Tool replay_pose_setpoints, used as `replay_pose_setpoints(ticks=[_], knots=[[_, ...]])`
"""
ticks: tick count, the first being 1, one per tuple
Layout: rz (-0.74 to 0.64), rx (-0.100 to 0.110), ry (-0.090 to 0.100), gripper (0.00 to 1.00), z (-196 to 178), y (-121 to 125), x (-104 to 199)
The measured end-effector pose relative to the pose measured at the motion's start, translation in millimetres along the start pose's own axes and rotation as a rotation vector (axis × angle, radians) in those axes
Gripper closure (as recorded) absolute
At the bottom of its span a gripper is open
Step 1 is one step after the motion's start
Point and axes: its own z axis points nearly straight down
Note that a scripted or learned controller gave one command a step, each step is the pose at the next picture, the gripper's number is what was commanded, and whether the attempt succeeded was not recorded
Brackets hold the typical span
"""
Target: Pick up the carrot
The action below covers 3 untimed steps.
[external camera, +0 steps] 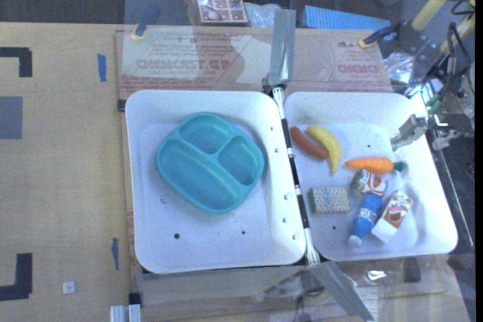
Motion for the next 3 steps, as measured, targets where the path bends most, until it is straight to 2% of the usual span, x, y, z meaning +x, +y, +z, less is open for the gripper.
replay_pose_setpoints(ticks=[1,2,3], knots=[[-0.234,-0.001,0.0,0.0,95,23,-1],[-0.462,-0.005,-0.001,0.0,172,37,-24],[-0.46,-0.01,-0.004,1.0,161,38,-25]])
